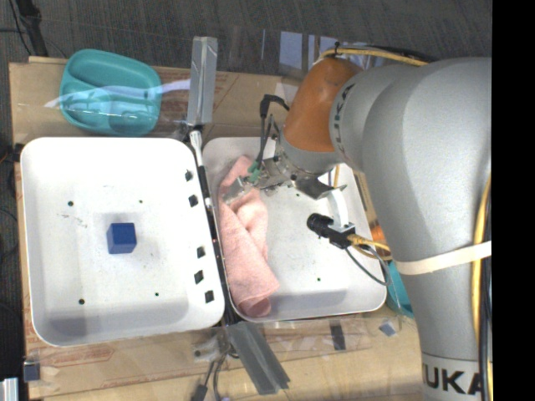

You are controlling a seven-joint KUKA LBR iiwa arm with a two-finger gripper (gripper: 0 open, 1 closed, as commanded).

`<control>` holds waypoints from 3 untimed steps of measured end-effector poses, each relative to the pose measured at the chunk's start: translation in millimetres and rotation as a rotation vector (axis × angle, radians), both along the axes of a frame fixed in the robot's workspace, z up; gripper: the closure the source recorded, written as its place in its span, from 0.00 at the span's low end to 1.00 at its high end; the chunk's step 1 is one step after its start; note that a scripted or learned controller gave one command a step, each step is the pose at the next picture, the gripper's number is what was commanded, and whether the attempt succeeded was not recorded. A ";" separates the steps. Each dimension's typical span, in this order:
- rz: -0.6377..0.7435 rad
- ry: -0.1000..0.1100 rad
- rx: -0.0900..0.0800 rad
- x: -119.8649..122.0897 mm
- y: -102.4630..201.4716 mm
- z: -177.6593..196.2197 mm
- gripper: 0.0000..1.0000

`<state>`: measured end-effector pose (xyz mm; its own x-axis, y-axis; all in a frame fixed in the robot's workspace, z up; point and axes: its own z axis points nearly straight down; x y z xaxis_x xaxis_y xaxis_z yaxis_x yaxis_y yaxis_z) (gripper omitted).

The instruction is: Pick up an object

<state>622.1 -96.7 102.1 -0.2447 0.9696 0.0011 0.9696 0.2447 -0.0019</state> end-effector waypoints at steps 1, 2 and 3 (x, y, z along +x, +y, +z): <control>-0.074 -0.001 -0.001 34.7 -5.9 -9.8 0.00; -0.074 -0.001 -0.001 34.7 -5.7 -9.8 0.00; -0.074 -0.001 -0.001 34.7 -5.7 -9.8 0.00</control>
